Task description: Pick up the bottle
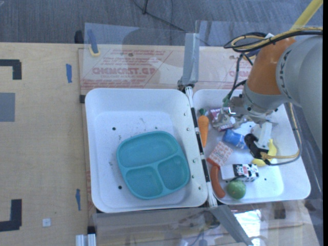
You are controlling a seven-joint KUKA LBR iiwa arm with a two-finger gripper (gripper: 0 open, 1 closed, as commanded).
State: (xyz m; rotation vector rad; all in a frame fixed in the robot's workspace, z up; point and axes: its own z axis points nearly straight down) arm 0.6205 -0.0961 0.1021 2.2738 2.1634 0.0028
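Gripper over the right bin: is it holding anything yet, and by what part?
Cannot be told. The gripper hangs low over the right bin near a blue object, but the wrist hides its tip.

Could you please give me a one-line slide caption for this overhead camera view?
KUKA arm reaches into the cluttered right bin; a teal divided plate lies in the left bin.

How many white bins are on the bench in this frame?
2. The left bin holds a teal divided plate. The right bin sits against it, holding small items under the arm.
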